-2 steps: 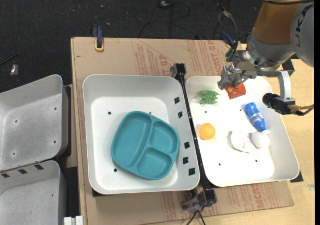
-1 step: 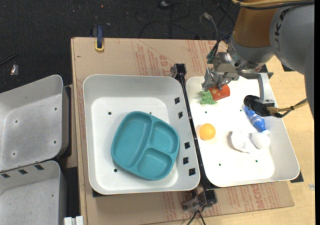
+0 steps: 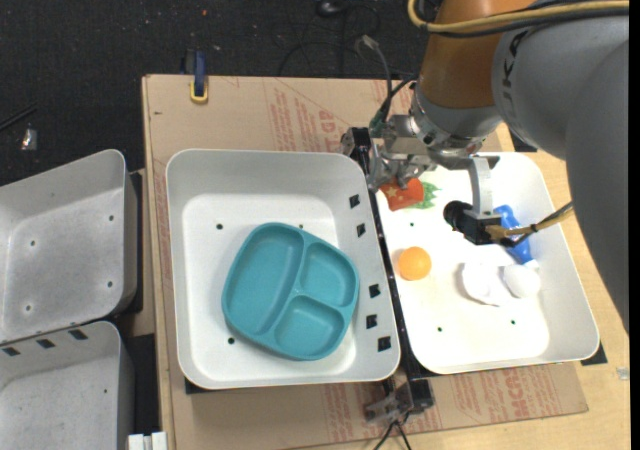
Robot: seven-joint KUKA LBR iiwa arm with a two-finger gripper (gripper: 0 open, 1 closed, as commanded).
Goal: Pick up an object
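Two shallow white bins side by side on a cardboard-covered surface [image 3: 250,98]. In the left bin [image 3: 200,178], a teal plastic divided plate [image 3: 290,290]. In the right bin [image 3: 560,328]: a small orange ball [image 3: 413,263] nearest that plate, a red-and-green toy [image 3: 407,195] beyond the ball beneath the end effector [image 3: 400,170], white lumps [image 3: 497,281] and a blue object [image 3: 512,234] farther off.

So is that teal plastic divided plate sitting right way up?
Yes, upright: the teal plastic divided plate shows its three hollow compartments facing up, lying in the left white bin.

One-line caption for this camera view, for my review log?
Claw over a red object in the right bin; teal tray in the left bin.
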